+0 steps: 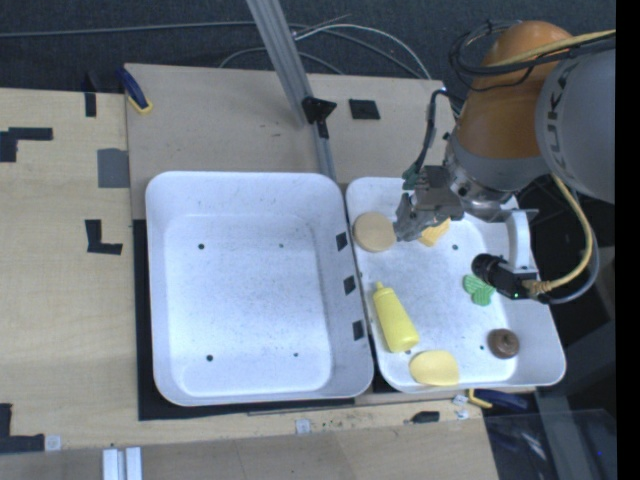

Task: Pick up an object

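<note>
Hovering gripper [415,223] beside tan disc [374,233]; arm [580,118] lettering unreadable.

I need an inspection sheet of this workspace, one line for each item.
Surface: wooden bench with two white bins; right bin, left bin.
Job's things: in the right bin, tan disc, yellow bottle, yellow oval piece, green piece, brown round piece, yellow piece under the hand.
Clutter: black tape marks on the bench.
Grippers: hand low over the right bin; fingers unclear.
Cables: white cables behind the bins.
Surroundings: grey pole.
</note>
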{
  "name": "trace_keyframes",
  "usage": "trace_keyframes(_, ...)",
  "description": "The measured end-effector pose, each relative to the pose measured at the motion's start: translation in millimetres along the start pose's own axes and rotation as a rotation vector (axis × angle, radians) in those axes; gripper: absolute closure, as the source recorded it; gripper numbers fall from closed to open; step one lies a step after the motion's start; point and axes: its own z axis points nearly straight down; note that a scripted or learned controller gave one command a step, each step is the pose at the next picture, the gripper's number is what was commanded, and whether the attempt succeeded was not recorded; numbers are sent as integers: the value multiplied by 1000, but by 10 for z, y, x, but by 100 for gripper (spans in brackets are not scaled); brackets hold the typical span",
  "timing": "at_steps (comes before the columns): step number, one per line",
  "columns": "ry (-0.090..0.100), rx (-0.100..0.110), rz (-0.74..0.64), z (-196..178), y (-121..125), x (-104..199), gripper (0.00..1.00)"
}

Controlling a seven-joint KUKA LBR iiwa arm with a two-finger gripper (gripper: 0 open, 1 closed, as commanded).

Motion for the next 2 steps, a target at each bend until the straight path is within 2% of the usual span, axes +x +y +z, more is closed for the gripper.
trace_keyframes(2, 0, 0, -1, 62, -435, 1062, 100)
